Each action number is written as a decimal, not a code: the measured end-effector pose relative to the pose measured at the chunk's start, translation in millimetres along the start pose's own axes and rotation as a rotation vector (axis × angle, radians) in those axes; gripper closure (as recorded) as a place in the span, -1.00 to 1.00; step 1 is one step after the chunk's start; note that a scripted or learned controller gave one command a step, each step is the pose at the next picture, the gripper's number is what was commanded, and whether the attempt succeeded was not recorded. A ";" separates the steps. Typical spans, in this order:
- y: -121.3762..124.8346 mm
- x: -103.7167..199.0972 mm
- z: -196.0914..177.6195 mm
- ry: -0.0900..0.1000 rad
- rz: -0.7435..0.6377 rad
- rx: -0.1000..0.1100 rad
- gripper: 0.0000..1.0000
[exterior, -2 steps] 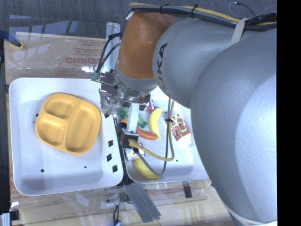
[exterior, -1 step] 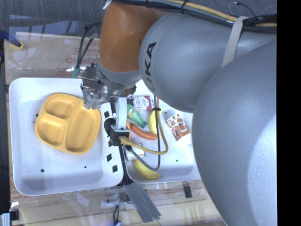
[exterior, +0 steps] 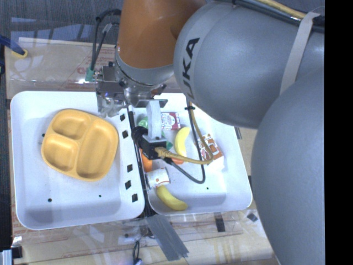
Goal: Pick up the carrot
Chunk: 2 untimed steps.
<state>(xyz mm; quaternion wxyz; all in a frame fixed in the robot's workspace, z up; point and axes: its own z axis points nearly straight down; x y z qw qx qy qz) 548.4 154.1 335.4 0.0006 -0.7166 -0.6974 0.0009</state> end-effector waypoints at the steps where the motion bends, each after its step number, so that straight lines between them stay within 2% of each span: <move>1: -38.2 -10.3 1.1 0.000 -0.009 0.002 1.00; 2: -71.9 -25.6 -21.6 0.000 -0.173 0.003 1.00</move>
